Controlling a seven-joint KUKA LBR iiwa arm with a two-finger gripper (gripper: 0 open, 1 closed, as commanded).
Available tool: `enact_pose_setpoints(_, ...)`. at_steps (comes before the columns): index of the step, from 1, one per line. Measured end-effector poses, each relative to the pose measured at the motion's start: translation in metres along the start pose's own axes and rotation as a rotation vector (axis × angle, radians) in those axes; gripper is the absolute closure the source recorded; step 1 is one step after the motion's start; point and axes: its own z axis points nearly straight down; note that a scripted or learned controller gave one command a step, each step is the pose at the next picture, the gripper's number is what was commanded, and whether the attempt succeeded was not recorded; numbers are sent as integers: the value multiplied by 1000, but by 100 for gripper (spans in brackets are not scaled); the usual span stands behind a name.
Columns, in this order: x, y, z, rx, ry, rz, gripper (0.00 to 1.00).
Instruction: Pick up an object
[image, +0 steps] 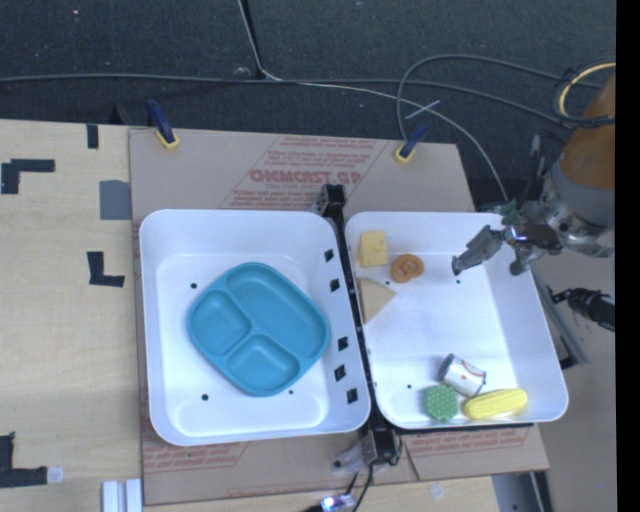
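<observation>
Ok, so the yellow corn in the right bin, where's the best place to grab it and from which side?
Take the corn across its middle, coming straight down from above. It lies flat and long, running roughly left to right near the front wall of the right bin, so the hand should probably close across its narrow width. The green piece touches or nearly touches its left end, so stay toward the middle or right.

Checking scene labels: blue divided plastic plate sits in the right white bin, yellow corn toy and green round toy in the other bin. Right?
Not quite. The camera view shows the blue divided plastic plate in the left white bin; the yellow corn toy and green round toy lie in the other bin.
</observation>
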Motion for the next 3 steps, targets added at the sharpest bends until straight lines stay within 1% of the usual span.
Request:
enact_pose_setpoints(2, 0, -4, 87, 4, 0, 0, 0)
enact_pose_setpoints(3, -1, -4, 152, 5, 1, 0, 0)
